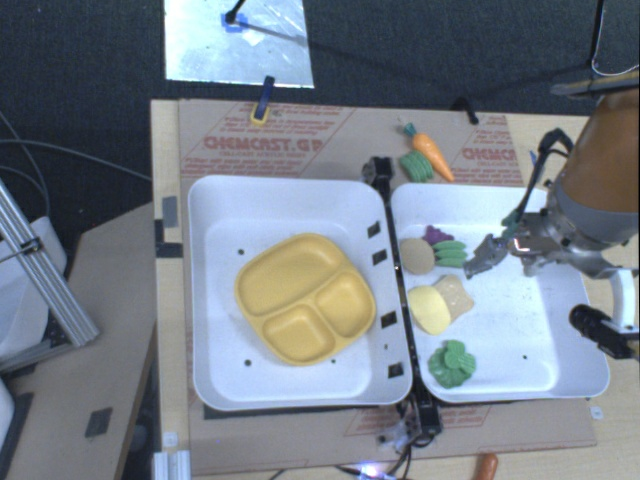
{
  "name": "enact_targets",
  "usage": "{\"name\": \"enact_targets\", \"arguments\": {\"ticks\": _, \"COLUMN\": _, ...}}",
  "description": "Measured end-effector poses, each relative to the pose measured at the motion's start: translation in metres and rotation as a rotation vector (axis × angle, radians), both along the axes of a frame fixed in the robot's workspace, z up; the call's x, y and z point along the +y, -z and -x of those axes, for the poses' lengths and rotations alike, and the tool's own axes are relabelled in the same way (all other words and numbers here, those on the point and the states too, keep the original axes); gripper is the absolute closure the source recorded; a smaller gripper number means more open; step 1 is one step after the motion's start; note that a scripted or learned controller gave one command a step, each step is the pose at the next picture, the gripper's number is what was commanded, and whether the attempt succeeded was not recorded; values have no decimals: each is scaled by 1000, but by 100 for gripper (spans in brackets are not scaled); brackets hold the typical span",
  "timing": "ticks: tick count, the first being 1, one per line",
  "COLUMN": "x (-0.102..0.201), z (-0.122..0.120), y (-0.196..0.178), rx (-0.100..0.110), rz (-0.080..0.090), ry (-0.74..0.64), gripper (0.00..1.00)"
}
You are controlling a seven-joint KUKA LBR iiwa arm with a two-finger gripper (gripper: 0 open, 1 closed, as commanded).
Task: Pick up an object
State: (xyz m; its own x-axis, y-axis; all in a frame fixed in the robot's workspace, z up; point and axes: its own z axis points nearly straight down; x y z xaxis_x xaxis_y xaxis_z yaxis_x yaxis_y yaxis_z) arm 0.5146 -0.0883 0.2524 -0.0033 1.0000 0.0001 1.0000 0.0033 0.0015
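Note:
The right bin (pixel 525 343) holds several toy foods along its left side: a purple and green piece (pixel 446 249), a tan round piece (pixel 417 257), a yellow rounded piece (pixel 430 311) touching a beige block (pixel 457 292), and a green leafy piece (pixel 453 363). My gripper (pixel 485 256) hangs over the upper middle of this bin. It is just right of the purple and green piece and above the beige block. I see nothing held in it.
A yellow divided plate (pixel 305 298) lies in the left bin (pixel 215 258). A toy carrot (pixel 431 154) rests on the cardboard behind the right bin. The arm's orange band and grey wrist (pixel 595 198) cover the right bin's far right corner.

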Motion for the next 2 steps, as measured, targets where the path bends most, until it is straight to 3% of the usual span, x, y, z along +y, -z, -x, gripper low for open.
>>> {"name": "enact_targets", "arguments": {"ticks": 1, "x": 19, "z": 26, "y": -235, "rx": -21, "rz": 2, "ry": -4, "gripper": 0}}
{"name": "enact_targets", "arguments": {"ticks": 2, "x": 98, "z": 28, "y": -152, "rx": 5, "rz": -2, "ry": -9, "gripper": 0}}
